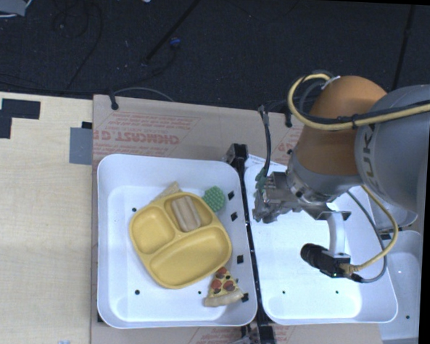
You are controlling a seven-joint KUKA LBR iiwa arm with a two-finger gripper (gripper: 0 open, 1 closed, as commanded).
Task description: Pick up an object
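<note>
A yellow divided plate (177,249) lies in the left bin (115,198), with a tan bread-like piece (186,212) in its upper compartment. A green round toy (214,198) sits at the plate's upper right edge. A pizza slice toy (223,288) lies below the plate near the bin's lower right corner. My gripper (266,203) hangs over the left side of the right bin (323,298), close to the divider between the bins. I see nothing between its fingers; whether they are open or shut is unclear.
The arm's orange band and grey body cover the upper part of the right bin. A black cable part (327,260) hangs over the right bin's floor. Cardboard (159,128) lies under both bins.
</note>
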